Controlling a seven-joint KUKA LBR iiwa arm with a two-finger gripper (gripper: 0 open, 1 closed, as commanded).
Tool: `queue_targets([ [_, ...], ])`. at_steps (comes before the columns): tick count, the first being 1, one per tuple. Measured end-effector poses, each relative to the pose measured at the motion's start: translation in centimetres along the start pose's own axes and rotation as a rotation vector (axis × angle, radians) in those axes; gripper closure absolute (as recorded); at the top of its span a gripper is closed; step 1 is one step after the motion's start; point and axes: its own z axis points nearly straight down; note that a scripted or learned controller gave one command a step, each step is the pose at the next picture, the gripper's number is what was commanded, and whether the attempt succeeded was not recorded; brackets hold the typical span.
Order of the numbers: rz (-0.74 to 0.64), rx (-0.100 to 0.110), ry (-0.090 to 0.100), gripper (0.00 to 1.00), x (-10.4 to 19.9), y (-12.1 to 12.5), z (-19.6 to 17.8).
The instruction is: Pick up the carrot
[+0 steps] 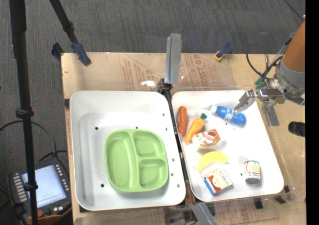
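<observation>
Hovering at the right bin's [271,142] far edge, gripper [251,97] fingers apart, holding nothing — carrot [195,128] lies near the left wall between sausage [182,119] and snack packet [207,139]; descend along its length, clear of both neighbours

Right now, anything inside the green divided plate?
Nothing visible in the green divided plate: all three compartments show bare green. It sits in the left bin. The carrot lies in the right bin, beside the sausage. Whatever is under the plate is covered.
</observation>
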Motion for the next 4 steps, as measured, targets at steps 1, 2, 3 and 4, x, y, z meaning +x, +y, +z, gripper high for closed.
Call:
queue_targets([
  [1,-0.68,-0.003,-0.001,0.0,2.6,3.8,6.3],
  [2,-0.723,-0.001,-0.001,0.0,8.4,3.1,15.9],
  [3,-0.715,-0.005,-0.001,1.0,8.2,3.2,14.9],
  [4,-0.709,-0.008,-0.001,1.0,8.0,3.3,13.8],
])
